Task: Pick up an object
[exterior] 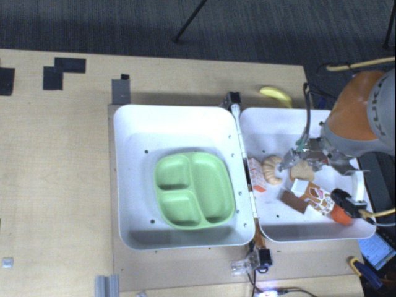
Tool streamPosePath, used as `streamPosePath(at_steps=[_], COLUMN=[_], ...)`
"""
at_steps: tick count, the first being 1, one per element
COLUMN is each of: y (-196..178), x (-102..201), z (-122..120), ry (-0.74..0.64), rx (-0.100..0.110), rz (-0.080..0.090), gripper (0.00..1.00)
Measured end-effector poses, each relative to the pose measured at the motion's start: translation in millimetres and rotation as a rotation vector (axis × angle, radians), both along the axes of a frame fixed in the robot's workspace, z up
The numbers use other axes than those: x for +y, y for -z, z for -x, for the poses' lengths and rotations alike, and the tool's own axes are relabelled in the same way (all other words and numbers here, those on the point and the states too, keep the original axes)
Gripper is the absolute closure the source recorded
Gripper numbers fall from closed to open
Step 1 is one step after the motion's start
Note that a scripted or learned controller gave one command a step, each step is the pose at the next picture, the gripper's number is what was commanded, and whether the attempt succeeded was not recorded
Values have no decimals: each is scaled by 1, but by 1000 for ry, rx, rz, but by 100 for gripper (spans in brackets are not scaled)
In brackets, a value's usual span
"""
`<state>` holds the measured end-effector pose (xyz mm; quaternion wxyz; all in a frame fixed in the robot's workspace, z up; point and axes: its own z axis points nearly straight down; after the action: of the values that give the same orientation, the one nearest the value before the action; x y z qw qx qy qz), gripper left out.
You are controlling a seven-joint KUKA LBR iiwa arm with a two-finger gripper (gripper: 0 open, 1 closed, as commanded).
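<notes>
Two shallow white bins are seen side by side on the worktop (pixel 62 197). The left bin (pixel 136 135) carries a green divided plate (pixel 193 187). Nearest in the right bin (pixel 272 125), an orange item (pixel 339 216) lies by the front wall, too small to be named. Just behind it are a brown-and-white patterned packet (pixel 319 198) and a dark brown bar (pixel 293 201). Further back lie a tan block (pixel 301 171) and, just beside it, a croissant-shaped pastry (pixel 271 169). The gripper (pixel 298 158) is lowered right at the far edge of the tan block. Whether it is wide or closed cannot be told, and nothing is seen held. The pick is judged not yet done: closing and lifting are left. Beyond the bins, a banana (pixel 276 95) lies on the worktop.
</notes>
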<state>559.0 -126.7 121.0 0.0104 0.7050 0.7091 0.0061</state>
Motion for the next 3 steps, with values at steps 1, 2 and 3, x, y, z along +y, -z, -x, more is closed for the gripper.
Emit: streamPosePath(at_steps=[1,2,3], y=[35,23,-64], x=[41,41,100], z=[70,68,10], ry=[5,5,0], rx=[17,11,19], rz=[-6,-6,-8], gripper=[0,100,100])
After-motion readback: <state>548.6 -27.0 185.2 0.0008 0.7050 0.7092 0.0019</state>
